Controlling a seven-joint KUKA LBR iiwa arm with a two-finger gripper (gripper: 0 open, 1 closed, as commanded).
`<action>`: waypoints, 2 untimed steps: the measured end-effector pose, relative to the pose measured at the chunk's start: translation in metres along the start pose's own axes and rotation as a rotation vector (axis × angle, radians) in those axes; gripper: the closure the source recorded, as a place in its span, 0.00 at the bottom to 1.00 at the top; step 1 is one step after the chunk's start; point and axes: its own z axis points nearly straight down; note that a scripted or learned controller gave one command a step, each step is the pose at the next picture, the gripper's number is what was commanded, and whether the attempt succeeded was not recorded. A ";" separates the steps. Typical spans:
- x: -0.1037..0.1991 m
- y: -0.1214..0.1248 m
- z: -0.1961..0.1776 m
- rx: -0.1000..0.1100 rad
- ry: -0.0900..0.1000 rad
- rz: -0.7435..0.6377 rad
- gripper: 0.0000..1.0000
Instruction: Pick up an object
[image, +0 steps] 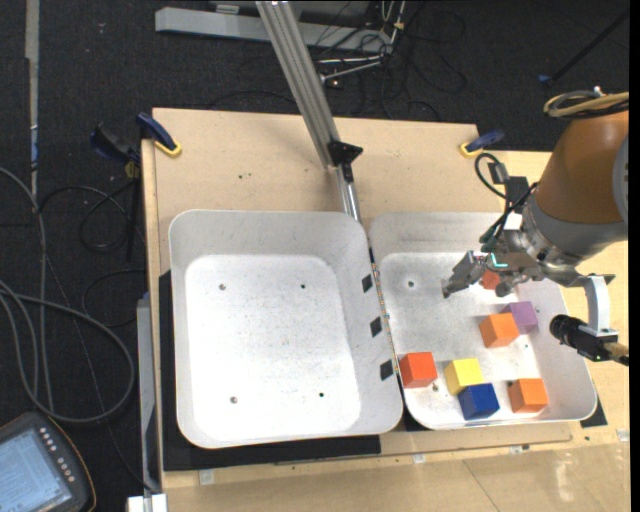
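Red block (489, 281) half-hidden under tool (478, 277)

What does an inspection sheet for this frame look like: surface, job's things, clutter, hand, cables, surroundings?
Surface: wooden bench bearing two shallow white bins, left bin and right bin, side by side.
Job's things: in the right bin, orange cube, yellow cube, blue cube, orange cube at the near right, orange cube mid-bin, purple cube; a small red-orange piece shows under the hand.
Clutter: nothing seen.
Hand: hand over the right bin's far half; grip state not readable.
Cables: black cables on the floor at left and at the top.
Surroundings: metal pole, clamps on the bench's far corners, tablet.
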 end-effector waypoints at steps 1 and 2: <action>0.000 0.001 -0.002 -0.004 -0.001 0.002 0.00; 0.006 0.002 0.043 0.000 0.000 0.002 0.00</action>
